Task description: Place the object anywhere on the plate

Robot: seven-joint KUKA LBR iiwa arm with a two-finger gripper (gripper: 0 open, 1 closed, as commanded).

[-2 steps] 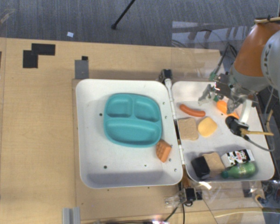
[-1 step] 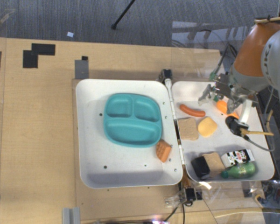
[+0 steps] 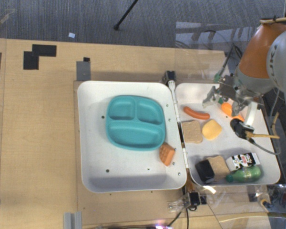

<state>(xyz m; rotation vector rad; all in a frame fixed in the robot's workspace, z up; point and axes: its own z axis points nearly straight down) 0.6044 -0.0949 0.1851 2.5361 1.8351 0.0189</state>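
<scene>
My gripper sits over the right bin's far edge, beside a small orange piece; whether it is wide or narrow I cannot tell. Teal plate lies mid left bin, bare floor around it. An orange-brown food piece touches the plate's near-right corner, close to the dividing wall.

Light wood bench carries two white bins side by side, touching at the middle. Left bin and right bin both sit flat on it. Black L-shaped mark on bench, far-left corner.
</scene>
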